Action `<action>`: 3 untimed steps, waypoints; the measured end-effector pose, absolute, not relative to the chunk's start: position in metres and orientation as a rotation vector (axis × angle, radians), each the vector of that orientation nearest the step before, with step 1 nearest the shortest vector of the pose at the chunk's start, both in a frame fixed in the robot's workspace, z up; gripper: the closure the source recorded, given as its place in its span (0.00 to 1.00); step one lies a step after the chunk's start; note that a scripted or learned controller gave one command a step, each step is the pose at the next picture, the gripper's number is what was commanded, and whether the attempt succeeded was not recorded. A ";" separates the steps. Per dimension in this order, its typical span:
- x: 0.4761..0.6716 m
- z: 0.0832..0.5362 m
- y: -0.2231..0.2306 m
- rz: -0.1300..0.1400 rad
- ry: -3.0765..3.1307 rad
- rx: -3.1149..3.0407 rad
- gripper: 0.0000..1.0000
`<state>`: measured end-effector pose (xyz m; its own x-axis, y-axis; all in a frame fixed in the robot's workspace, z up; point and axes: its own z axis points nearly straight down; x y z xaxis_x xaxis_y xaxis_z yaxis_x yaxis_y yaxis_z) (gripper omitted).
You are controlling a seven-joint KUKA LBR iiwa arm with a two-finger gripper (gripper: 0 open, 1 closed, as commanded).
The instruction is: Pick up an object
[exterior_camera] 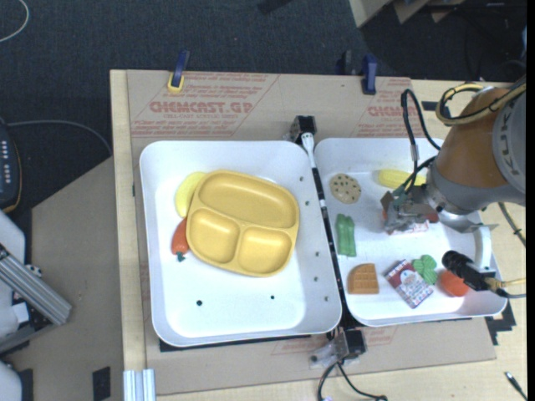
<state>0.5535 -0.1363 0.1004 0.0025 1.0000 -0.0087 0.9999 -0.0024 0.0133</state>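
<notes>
The gripper (404, 215) hangs low over the right bin (368, 306), near its middle, with the grey and orange arm (476, 161) reaching in from the right; whether it is apart or together I cannot tell, since from up here the dark metal head blurs into one lump. No object shows clamped in it. The closest candidate looks to be the green block (344, 234), lying just to the gripper's left with its long axis running up and down the bin, a matte, slab-like piece. Beyond it toward the far rim sits a round cookie (344, 189), pale and speckled, and a smooth yellow piece (393, 176) lies just behind the gripper. Nearer the front rim are a tan toast-shaped wedge (363, 278), a small red-and-white printed packet (408, 282) touching a knobbly green toy (425, 266), and an orange-red rounded piece (452, 285). The left bin (167, 307) holds a glossy yellow divided tray (242, 221).
</notes>
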 end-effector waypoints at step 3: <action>0.553 0.225 -0.129 0.002 2.221 2.218 1.00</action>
